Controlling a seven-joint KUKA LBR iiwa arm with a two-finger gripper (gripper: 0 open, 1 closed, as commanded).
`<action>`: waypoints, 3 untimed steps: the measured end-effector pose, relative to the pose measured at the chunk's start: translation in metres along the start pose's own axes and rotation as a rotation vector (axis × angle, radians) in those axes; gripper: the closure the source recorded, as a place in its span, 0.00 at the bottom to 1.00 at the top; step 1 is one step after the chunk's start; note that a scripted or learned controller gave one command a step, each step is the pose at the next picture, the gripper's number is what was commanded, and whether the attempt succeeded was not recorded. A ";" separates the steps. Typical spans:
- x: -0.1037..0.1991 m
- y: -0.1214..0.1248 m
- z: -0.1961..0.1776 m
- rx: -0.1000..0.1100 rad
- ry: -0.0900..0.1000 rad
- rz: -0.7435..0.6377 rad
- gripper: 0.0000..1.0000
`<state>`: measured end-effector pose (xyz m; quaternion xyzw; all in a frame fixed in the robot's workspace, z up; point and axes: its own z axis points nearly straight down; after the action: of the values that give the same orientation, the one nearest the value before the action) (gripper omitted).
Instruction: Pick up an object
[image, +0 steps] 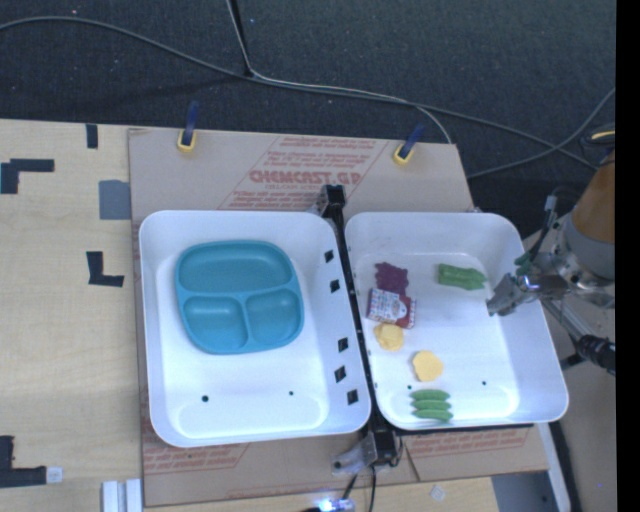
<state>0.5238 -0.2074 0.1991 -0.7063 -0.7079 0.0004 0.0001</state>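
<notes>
Camera view shows you the two-finger gripper (503, 297) at the right bin's (530, 400) right edge; I cannot tell its jaw state. The small green block (460, 277) lies just left, long axis across.

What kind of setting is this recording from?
Most likely a robotics lab bench for grasping trials: two white bins sit on a clamped board, toy food like a green piece lies in the right bin, and loose cables trail behind.
</notes>
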 end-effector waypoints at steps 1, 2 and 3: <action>-0.006 0.002 -0.040 0.002 0.000 0.000 1.00; 0.038 0.012 -0.038 0.005 0.002 -0.003 1.00; 0.088 0.020 -0.035 0.006 0.002 -0.005 1.00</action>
<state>0.5432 -0.1196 0.2343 -0.7046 -0.7096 0.0017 0.0029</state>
